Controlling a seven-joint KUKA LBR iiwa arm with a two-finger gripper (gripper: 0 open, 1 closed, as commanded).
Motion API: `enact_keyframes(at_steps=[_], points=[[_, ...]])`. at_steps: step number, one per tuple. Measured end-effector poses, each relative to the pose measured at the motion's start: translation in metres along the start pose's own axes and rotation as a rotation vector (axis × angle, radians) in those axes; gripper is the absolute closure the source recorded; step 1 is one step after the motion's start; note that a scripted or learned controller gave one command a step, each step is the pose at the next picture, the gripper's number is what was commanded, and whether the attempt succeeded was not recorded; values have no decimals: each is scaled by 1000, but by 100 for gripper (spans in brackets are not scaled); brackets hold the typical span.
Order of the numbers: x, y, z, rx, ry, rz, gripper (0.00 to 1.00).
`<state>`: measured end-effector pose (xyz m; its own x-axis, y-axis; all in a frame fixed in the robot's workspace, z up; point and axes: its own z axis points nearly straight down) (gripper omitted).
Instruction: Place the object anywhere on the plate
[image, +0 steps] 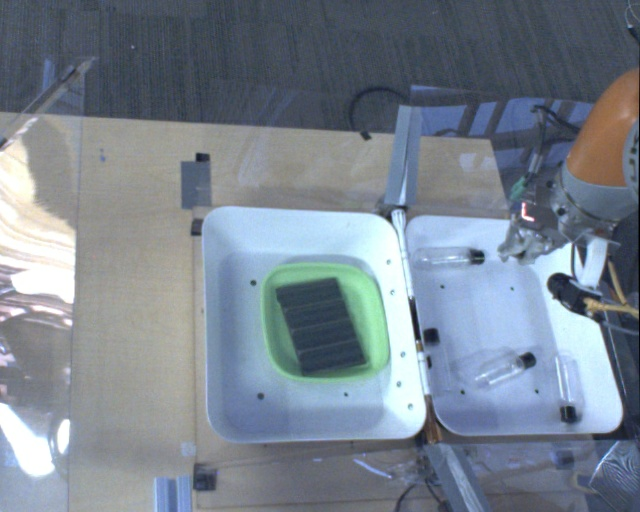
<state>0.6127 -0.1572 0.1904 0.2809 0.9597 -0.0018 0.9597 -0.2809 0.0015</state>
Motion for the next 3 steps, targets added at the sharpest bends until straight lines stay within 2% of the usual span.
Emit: enact_keyframes(at_steps=[1, 2, 3], points=[[75, -45, 8, 2, 2, -144, 100], [125, -116, 8, 1, 3, -389, 100], [124, -116, 8, 1, 3, -388, 0]])
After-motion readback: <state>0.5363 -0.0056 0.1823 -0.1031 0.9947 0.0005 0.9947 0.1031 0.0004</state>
